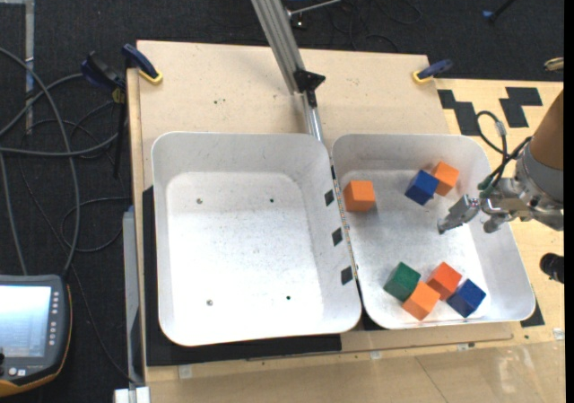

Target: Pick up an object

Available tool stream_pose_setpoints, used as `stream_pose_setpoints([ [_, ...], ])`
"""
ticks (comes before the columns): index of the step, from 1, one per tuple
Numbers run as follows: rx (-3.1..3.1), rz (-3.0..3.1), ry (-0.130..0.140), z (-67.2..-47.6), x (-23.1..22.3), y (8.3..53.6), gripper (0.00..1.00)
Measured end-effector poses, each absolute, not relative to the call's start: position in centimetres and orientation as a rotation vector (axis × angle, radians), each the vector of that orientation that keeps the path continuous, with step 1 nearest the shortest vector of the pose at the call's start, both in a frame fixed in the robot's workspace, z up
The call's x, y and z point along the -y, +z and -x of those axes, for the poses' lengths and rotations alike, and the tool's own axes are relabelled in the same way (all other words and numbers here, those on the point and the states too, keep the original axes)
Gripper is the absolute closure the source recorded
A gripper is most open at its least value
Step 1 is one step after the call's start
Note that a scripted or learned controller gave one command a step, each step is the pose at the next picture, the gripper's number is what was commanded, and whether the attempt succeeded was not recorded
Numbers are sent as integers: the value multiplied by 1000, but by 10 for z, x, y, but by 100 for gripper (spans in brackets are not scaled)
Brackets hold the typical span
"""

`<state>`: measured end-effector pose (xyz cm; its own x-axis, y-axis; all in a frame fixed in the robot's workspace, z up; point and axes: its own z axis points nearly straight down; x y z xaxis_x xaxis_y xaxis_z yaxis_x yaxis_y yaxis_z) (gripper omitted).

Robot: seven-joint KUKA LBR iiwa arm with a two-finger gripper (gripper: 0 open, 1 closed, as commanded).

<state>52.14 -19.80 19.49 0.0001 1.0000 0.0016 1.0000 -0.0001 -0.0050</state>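
Blocks of coloured wood lie in the right shallow white bin (502,253), where the two-finger gripper (466,213) hangs with its prongs apart, clamped on nothing. Nearest, just up-left, a blue cube (420,188) touches a small orange cube (445,177). Farther left sits an orange cube (360,196). Toward the front edge cluster a green cube (402,282), two orange blocks (432,289) and a dark blue block (465,297).

- A robotics lab is indicated.
- A plywood bench (224,87) is fitted with clamps (142,65) and two white bins (242,145).
- Loose cables (54,123) are run over dark carpet.
- A teach pendant (31,329) is placed beside the bench.
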Motion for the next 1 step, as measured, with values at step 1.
stream_pose_setpoints([
  [1,2218,2219,4,-519,194,151,0],
])
